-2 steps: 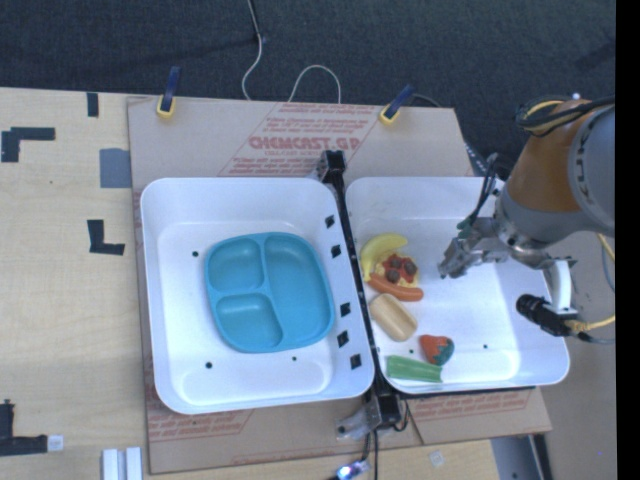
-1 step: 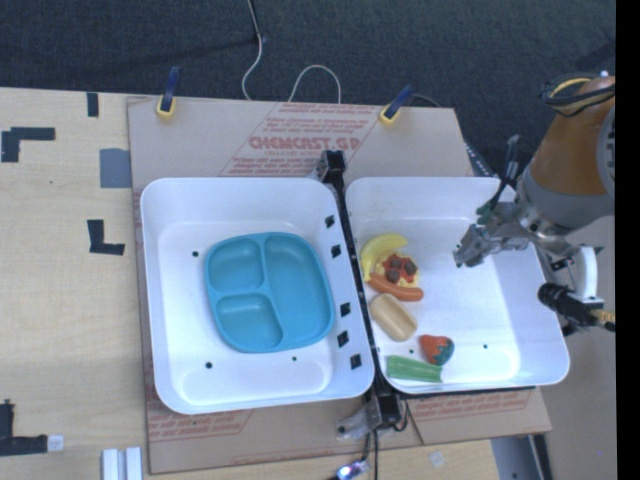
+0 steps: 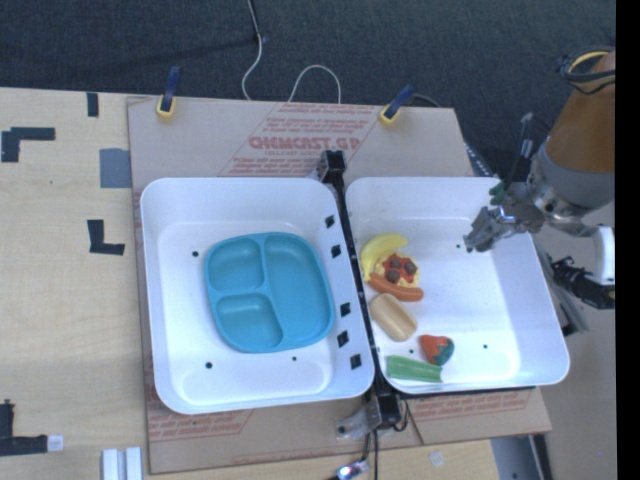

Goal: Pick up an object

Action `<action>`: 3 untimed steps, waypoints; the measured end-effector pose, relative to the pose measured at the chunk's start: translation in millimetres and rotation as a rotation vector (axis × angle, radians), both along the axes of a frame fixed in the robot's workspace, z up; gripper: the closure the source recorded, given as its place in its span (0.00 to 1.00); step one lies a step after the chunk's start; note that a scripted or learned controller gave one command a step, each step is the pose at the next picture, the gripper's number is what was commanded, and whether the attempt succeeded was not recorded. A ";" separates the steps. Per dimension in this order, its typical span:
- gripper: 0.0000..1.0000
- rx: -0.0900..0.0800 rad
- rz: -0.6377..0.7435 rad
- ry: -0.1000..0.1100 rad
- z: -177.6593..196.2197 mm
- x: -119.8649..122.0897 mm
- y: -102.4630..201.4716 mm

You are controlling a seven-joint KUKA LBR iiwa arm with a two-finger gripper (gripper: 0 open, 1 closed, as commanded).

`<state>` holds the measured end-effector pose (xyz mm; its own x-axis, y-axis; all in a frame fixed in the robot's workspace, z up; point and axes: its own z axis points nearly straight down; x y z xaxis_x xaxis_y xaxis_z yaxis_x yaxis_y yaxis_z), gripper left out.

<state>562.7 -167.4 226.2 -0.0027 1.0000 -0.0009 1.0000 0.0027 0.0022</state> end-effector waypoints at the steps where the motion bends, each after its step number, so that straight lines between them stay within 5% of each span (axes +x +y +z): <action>1: 1.00 0.000 0.000 0.001 31.9 1.2 0.5; 3: 1.00 0.002 0.004 0.007 14.8 31.7 99.8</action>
